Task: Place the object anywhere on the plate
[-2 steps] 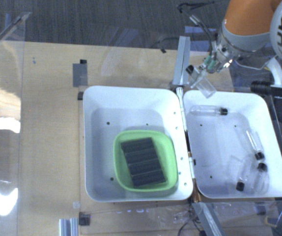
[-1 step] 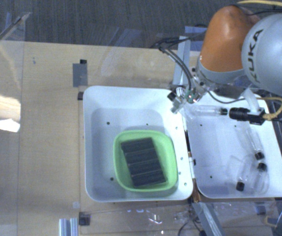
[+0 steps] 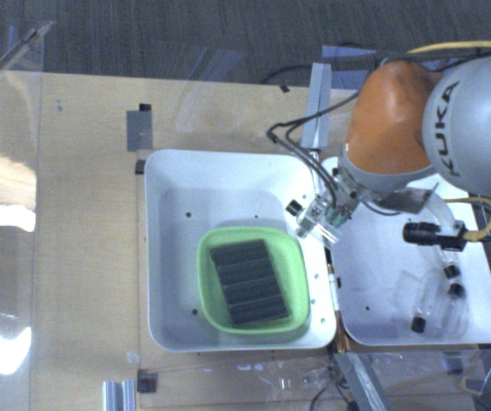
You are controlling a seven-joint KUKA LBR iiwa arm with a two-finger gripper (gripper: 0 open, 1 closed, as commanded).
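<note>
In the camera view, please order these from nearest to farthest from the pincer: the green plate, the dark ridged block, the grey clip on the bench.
From the pincer:
1. Green plate, rim just below-left of it.
2. Dark ridged block, lying on the plate.
3. Grey clip, far upper left on the bench.

We see a light green plate point(image 3: 293, 268) holding a dark grey ribbed object point(image 3: 247, 282), in a white bin point(image 3: 168, 229).
</note>
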